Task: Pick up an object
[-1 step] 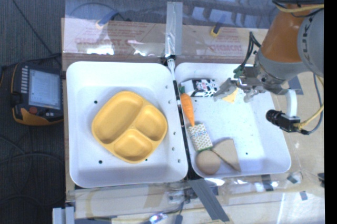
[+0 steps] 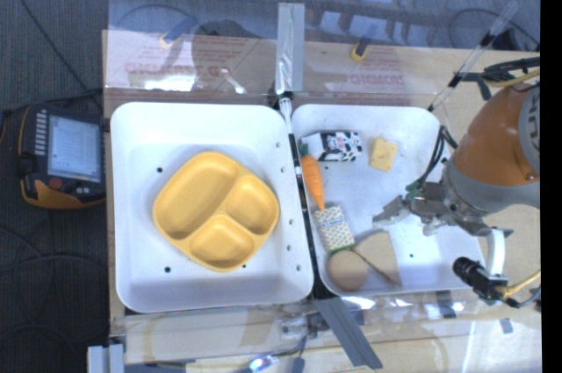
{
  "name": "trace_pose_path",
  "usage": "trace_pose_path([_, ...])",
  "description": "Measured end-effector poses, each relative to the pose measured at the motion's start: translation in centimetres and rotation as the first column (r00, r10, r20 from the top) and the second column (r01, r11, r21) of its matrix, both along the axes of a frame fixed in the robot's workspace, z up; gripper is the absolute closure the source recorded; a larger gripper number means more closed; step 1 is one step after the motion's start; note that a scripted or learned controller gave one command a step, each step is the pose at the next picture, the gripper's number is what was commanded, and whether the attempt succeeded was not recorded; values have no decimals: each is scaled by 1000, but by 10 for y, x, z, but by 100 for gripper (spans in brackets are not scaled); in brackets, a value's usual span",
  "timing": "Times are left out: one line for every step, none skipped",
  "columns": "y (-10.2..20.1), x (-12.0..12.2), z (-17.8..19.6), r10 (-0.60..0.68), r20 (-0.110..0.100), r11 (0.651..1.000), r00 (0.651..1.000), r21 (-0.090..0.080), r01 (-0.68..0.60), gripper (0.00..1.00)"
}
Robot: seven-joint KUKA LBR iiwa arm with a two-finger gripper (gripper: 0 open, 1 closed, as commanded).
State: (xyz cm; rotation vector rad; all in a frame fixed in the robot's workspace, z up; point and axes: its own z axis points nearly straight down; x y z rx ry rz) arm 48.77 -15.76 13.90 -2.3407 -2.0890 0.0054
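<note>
The right bin [image 2: 413, 118] holds several small objects. An orange carrot [image 2: 312, 181] lies along its left wall. A black-and-white cow-patterned toy [image 2: 340, 144] sits near the back, with a yellow cheese piece [image 2: 383, 154] to its right. A checkered green-white block [image 2: 334, 228] lies below the carrot. At the front are a round brown egg-like item [image 2: 348, 268] and, touching it, a tan wedge [image 2: 379, 253]. My gripper [image 2: 397, 211] hangs over the right half of this bin, just above the tan wedge, with nothing visibly in it.
The left bin [image 2: 132, 187] bears a yellow divided plate [image 2: 216, 209]. A teach pendant [image 2: 61, 156] lies on the floor at far left. The arm's orange band [image 2: 496, 143] and cables crowd the right bin's right edge.
</note>
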Motion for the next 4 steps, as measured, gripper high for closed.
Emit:
trace_pose_path([-49,53,-22,-16,2,1000,1000,1,16,0])
trace_pose_path([-37,126,-23,-71,2,997,997,-3,71,0])
trace_pose_path([-36,184,-51,-26,7,1000,1000,2,26,0])
trace_pose_path([-38,185,-42,-27,12,1000,1000,-7,28,100])
